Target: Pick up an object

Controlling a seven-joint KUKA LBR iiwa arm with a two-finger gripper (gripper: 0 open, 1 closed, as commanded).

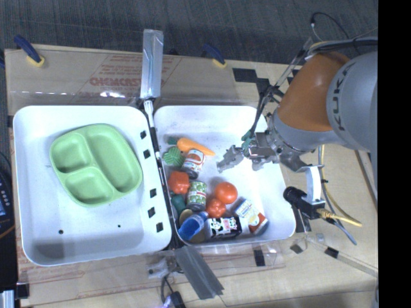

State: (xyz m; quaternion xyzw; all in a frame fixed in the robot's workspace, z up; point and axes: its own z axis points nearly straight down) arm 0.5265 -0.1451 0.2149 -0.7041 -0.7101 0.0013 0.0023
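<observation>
Overhead, the gripper (pixel 228 158) hung above the right bin (pixel 257 117), jaws apart and holding nothing, just right of the carrot (pixel 194 146) atop the toy food pile (pixel 209 194)

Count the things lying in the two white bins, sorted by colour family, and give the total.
Green plate: 1
Orange carrot: 1
Red tomatoes: 3
Cans: 2
Blue cup: 1
Cartons: 2
Green leafy piece: 1
Total: 11
</observation>
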